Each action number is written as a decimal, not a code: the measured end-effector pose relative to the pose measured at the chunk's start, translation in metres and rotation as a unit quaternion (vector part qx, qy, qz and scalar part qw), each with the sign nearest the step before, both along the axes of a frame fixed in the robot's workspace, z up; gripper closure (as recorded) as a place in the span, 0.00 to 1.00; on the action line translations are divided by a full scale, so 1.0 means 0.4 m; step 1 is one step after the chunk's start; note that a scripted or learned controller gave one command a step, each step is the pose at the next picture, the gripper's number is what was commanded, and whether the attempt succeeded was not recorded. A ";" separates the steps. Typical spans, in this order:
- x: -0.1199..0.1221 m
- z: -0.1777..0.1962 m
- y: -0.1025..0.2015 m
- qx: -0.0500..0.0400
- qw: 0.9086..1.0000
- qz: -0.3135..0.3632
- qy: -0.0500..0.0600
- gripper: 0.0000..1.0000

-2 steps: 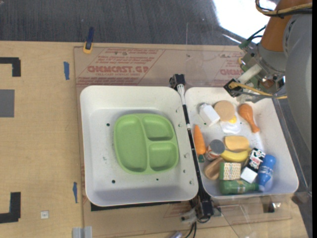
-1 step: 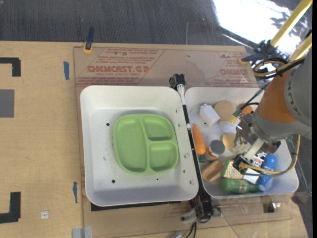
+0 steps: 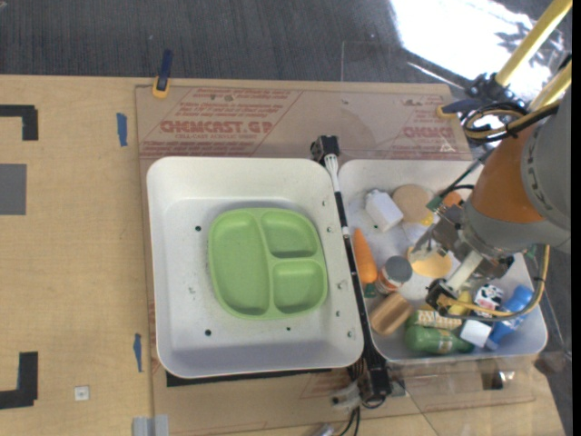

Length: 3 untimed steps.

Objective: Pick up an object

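Observation:
The right bin (image 3: pixel 536 334) holds several toy foods: an orange carrot (image 3: pixel 364 254) along its left wall, a white block (image 3: pixel 384 209), a tan disc (image 3: pixel 413 197), a grey round lid (image 3: pixel 398 268), a brown bread roll (image 3: pixel 390 312), a green bottle (image 3: pixel 434 339) and a blue piece (image 3: pixel 516 309). My gripper (image 3: pixel 448 247) hangs low over the middle of this bin, above a yellow-orange piece (image 3: pixel 428 264). The arm's grey and orange wrist (image 3: pixel 505 209) hides the bin's right part.
The left bin (image 3: pixel 172 243) carries a green divided plate (image 3: pixel 268 262) in its middle. A black hinge bar (image 3: pixel 338 198) runs between the two bins. Cardboard sheeting lies behind them, and yellow cables cross the upper right.

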<state>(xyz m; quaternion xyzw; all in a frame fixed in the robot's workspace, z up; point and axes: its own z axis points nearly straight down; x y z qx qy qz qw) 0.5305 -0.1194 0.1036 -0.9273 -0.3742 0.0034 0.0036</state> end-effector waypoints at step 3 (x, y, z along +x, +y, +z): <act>0.227 -0.039 -0.103 -0.001 0.982 -0.187 -0.005 0.00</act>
